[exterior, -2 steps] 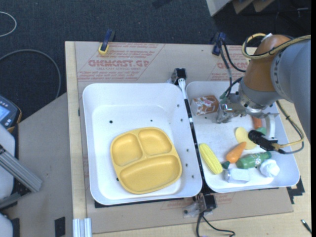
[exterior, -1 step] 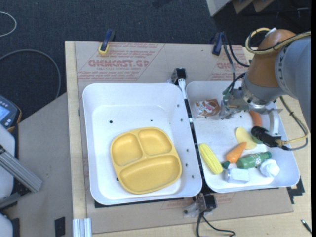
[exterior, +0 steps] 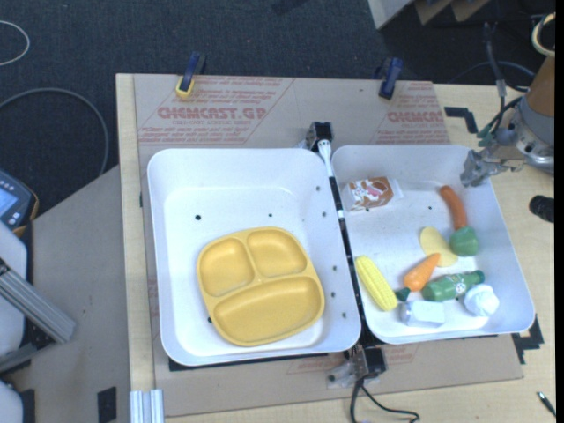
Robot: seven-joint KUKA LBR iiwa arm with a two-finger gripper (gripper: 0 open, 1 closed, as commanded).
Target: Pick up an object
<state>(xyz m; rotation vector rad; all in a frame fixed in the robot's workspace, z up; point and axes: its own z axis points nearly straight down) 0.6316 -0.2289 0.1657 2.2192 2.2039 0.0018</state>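
Yellow divided plate (exterior: 259, 284), white bins (exterior: 167, 236) – yellow corn (exterior: 375, 282), orange carrot (exterior: 421, 271), green bottle (exterior: 451, 286), red-orange sausage (exterior: 453, 206)

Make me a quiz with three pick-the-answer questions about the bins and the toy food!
1. Where is the yellow divided plate?
A. in the left bin
B. in the right bin
C. on the floor

2. What colour is the toy corn?
A. blue
B. yellow
C. pink

3. Where is the gripper?
A. over the plate
B. at the right bin's far right corner
C. touching the corn

Answers:
1. A, it lies in the left bin.
2. B, the cob is yellow.
3. B, it sits by the right bin rim, apart from the food.
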